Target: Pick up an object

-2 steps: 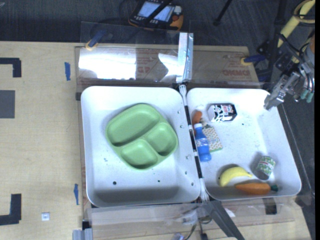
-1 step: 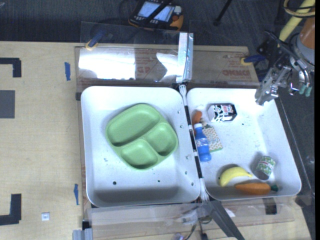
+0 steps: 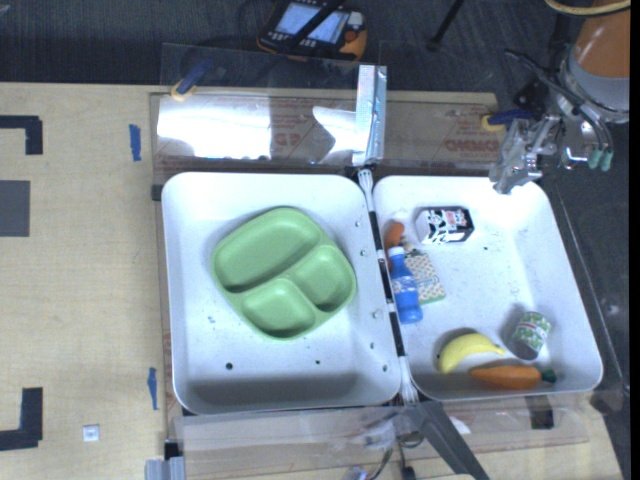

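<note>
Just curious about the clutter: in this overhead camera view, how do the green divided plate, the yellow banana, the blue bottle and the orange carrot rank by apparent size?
1. Green divided plate, clearly largest.
2. Blue bottle, yellow banana and orange carrot look too alike to rank.

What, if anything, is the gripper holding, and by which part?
Nothing: the gripper hangs above the right bin's far corner with nothing between its fingers.
</note>
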Robot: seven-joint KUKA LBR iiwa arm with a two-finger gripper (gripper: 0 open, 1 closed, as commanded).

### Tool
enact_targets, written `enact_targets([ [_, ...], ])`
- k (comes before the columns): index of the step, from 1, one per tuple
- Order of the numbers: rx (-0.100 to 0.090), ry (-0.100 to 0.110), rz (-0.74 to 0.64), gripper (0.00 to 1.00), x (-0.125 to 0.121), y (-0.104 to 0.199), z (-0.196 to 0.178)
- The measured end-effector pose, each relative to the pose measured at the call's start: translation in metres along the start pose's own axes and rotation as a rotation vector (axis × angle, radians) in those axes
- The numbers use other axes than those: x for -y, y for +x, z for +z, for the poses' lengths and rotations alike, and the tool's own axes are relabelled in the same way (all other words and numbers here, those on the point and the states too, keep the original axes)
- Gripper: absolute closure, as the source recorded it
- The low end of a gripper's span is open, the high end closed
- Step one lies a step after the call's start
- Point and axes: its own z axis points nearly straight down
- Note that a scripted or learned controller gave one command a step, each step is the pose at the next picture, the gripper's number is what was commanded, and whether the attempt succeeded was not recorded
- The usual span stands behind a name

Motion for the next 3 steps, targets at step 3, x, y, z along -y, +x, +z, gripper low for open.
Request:
enact_targets([
  [3, -0.005, -0.004, -0.639, 1.0, -0.007, -0.012, 0.008],
])
